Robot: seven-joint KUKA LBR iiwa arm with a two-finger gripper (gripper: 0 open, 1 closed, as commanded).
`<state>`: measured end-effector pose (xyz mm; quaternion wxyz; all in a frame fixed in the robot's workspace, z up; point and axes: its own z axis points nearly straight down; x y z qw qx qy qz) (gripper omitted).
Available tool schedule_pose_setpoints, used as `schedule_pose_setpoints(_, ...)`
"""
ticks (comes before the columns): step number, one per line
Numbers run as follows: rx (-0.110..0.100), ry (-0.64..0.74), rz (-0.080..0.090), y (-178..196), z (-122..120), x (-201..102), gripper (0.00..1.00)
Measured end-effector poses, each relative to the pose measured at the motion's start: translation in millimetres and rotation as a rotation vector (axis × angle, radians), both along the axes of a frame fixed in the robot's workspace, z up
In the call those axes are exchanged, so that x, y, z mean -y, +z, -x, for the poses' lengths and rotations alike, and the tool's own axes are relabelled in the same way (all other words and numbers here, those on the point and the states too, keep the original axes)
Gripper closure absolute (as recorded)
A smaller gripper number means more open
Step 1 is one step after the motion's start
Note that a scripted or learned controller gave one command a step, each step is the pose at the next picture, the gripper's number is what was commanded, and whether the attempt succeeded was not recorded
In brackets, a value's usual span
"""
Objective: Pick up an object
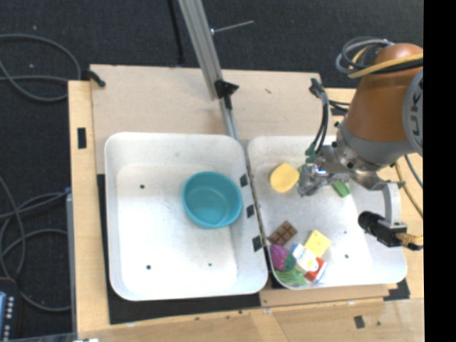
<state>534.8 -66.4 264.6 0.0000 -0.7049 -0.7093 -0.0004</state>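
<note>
A: Gripper [311, 180] sits low over the right bin [370, 266], just beside the yellow round piece [284, 177]; whether its claw is apart or together I cannot tell, the wrist hides it.

B: So which step is this, would you say?

A: Approach, by my reading; nothing is visibly held, so the pick is not yet made. The yellow round piece looks the likeliest target, being nearest; a small green piece [341, 188] lies close under the wrist on the other side.

B: And the next move?

A: It calls for centring over one thing and coming down squarely; the yellow piece lies near the bin's left wall, by the divider between the bins, so there is little room on that side.

B: What else is in there?

A: A cluster at the near rim: a brown chocolate-like block [284, 231], a yellow block [317, 242], a purple piece [278, 254], some green and red bits; crowded, and tight against the edge, so a poorer choice. The middle of the right bin offers open floor for moving.

B: The left bin [142, 262]?

A: A blue bowl [211, 199] alone near its centre, well apart from the arm; plenty of room round it.
</note>
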Motion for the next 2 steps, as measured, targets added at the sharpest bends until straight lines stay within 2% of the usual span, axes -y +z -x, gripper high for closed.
schedule_pose_setpoints(2, 0.001, 0.002, -0.001, 6.2, -20.2, -106.3, 1.0)
